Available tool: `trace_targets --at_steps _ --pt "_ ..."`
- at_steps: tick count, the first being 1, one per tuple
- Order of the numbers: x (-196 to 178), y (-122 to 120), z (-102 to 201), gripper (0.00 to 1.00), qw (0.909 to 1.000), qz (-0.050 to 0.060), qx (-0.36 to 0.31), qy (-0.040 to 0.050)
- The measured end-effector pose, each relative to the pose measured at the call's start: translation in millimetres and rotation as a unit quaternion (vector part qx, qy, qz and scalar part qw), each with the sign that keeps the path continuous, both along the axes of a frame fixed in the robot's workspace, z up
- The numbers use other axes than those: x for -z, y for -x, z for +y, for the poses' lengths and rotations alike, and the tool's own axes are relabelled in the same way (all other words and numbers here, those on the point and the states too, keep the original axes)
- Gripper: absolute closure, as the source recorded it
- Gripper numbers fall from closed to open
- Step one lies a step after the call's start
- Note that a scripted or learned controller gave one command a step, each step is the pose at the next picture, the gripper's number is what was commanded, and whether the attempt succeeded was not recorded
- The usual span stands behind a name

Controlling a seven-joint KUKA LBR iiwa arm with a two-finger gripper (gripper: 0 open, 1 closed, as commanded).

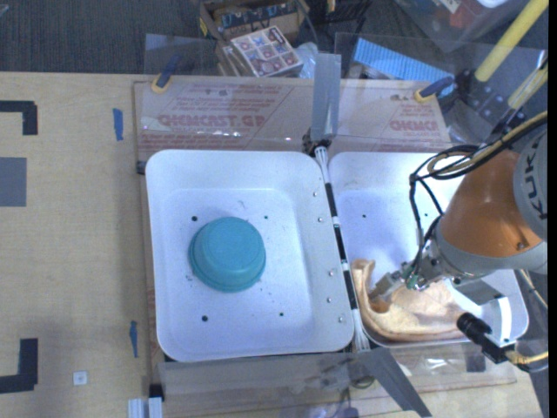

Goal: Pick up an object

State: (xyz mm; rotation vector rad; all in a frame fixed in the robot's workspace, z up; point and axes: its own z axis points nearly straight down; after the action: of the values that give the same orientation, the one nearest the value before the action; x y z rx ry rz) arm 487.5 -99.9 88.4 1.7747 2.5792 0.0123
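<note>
A pale wooden counter (70,259) carries two shallow white bins side by side, seen from above at a slant. The left bin (174,181) holds a round teal bowl (228,252) turned upside down, sitting a little left of the bin's middle and well apart from its walls. The right bin (374,198) holds a tan, floppy object (409,316), perhaps a cloth or soft glove, lying against the bin's near edge and close to the wall shared with the left bin; one end of it curls up beside that wall. A grey robot arm (492,216) with a broad orange band above the wrist reaches in from the counter's right side, with black cables looping along it. Its pincer (411,279) is low over the right bin, right at the upper edge of the tan object and appearing to touch it. The pincer is small and partly hidden by the wrist, so I cannot tell whether it is spread or closed, or whether it grips anything. Behind the bins, along the counter's far edge, lie clear plastic sheets (218,111) with red lettering, and beyond them a cluttered floor with a cardboard box (252,24).
</note>
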Motion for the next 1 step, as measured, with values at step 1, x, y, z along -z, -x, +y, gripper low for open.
trace_targets --at_steps 1 --pt "-52.3 -32.8 -54.6 0.00 0.9966 0.006 -0.082 0.0007"
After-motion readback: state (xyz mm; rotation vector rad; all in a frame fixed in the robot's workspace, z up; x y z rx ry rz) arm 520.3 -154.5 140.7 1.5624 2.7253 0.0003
